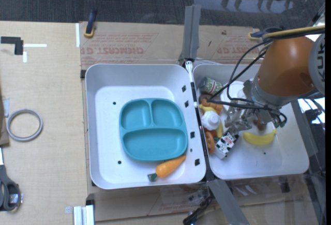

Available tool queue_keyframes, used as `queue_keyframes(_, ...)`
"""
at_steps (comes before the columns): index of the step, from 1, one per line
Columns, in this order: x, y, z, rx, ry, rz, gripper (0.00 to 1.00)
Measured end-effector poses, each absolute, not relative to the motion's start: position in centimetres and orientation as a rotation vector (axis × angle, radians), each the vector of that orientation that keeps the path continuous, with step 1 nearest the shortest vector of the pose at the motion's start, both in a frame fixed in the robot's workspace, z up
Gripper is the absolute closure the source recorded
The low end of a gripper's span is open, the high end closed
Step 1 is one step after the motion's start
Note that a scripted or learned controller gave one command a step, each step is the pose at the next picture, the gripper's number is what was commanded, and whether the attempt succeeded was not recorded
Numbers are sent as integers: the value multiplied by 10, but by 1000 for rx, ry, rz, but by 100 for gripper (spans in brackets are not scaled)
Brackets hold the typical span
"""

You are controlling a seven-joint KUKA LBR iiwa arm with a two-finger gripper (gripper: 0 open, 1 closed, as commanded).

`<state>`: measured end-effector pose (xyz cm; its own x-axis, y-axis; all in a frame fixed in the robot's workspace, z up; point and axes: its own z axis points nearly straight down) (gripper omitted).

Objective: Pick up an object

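- Camera view: arm [287, 66] reaches in from the right over the right bin [289, 164]; pincer [239, 121] is low among the clutter, probably placed for a grasp.
- Whether the pincer is open or closed cannot be told; nothing is seen held.
- Likely targets lie close by: banana [259, 138] just right of it, cow toy [226, 144] below it, can [211, 85] near the far wall.
- Left bin [98, 94] holds a teal plate [153, 129] and a carrot [169, 166], well apart from the pincer.
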<state>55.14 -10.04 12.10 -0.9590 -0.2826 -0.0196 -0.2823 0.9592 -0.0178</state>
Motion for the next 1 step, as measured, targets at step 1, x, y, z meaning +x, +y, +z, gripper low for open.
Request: queue_keyframes(1, 515, -42, 228, -955, 2988, 0, 100)
